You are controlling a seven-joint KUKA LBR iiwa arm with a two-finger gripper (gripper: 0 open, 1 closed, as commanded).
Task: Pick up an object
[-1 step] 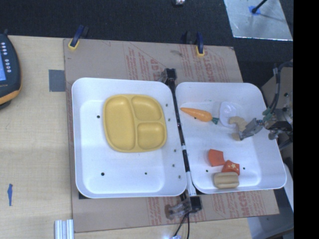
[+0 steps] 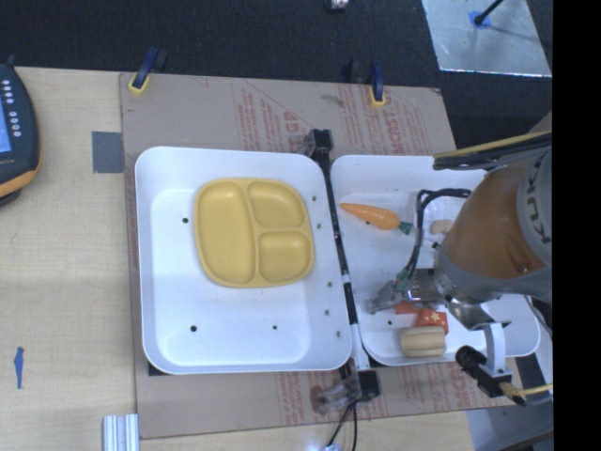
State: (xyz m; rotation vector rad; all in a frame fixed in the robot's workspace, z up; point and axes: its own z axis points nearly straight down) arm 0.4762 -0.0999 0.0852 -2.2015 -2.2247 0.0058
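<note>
In the right bin (image 2: 376, 172), the gripper (image 2: 399, 296) is seen low near a red-orange piece (image 2: 431, 318) and a tan bun (image 2: 423, 343) just below-right of it, long axis crosswise; finger state cannot be told.

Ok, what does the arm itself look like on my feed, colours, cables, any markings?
The arm is a thick rounded body with a broad orange-brown band above a grey wrist section. Part of dark lettering, a "KU", runs along its right side. A thin black cable loops out from it on the left. The gripper below is small, grey and metallic. A white bracket-like piece hangs under the wrist.
</note>
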